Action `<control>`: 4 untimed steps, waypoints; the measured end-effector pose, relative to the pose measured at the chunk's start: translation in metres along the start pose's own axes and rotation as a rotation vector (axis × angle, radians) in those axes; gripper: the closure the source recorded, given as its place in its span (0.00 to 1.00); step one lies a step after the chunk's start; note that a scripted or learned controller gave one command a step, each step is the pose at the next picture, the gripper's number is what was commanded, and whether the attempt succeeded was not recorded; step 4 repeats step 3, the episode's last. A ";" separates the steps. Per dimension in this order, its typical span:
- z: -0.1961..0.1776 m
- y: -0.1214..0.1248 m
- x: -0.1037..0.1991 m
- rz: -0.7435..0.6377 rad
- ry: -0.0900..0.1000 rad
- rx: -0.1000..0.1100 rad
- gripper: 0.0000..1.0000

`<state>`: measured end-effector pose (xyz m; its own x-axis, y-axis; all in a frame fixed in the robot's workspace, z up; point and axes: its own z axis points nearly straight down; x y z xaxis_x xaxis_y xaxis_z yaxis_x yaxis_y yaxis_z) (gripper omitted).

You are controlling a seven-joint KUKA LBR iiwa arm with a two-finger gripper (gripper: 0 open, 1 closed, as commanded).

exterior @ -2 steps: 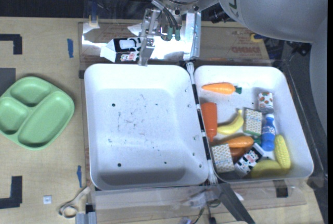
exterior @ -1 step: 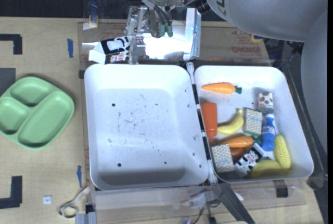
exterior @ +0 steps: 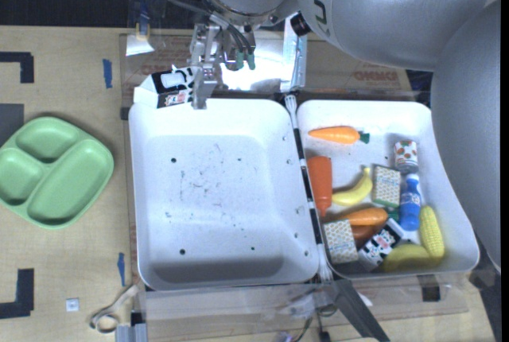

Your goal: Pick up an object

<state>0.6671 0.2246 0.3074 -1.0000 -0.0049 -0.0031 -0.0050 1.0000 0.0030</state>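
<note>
My gripper [exterior: 203,84] hangs over the far rim of the left bin [exterior: 151,197], under the orange-banded wrist. A small black-and-white carton [exterior: 172,88] lies right beside it on the left, at the bin's far left corner; whether it is gripped is unclear. The right bin [exterior: 457,253] holds a carrot [exterior: 334,135], an orange cylinder [exterior: 320,181], a banana [exterior: 355,189], two checkered boxes [exterior: 386,185], a small can [exterior: 406,153], a blue bottle [exterior: 409,203], a corn cob [exterior: 430,227] and another black-and-white carton [exterior: 380,245].
A green divided plate [exterior: 52,171] rests on the wooden bench left of the bins. The grey arm [exterior: 413,6] covers the upper right of the view and overhangs the right bin's far edge. A clear ridge [exterior: 301,173] separates the bins.
</note>
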 end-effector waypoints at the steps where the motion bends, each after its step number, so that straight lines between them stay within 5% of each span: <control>1: -0.027 0.003 0.000 -0.177 -0.006 -0.001 1.00; 2: -0.040 0.004 -0.001 -0.176 -0.015 -0.005 1.00; 4: -0.025 0.000 0.000 -0.087 -0.002 -0.001 1.00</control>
